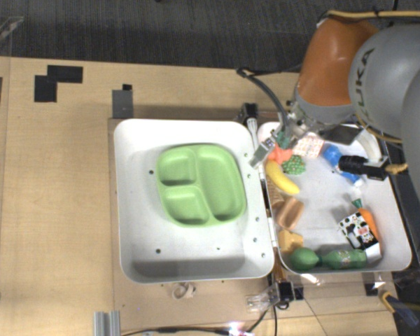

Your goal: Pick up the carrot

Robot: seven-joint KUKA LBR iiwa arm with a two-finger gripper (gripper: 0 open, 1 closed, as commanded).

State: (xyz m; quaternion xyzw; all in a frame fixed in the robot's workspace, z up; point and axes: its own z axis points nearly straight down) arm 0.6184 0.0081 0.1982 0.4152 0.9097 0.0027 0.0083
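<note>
Crowding the right bin's (399,222) rim: carrot (280,140), banana (282,178).

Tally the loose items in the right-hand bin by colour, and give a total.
Green: 3, the leafy piece, round one and long one
Yellow: 1, banana
Orange: 1, carrot
Blue: 1
Brown or tan: 2
Black-and-white: 1
Pinkish packet: 1
Total: 10

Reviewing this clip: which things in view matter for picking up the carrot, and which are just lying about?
Belongs to the job:
- carrot, in the right bin
- end effector, over that bin's far left corner, away from the carrot

Lying about:
- banana
- blue item
- two green items at the right bin's near edge
- green divided plate in the left bin
</note>
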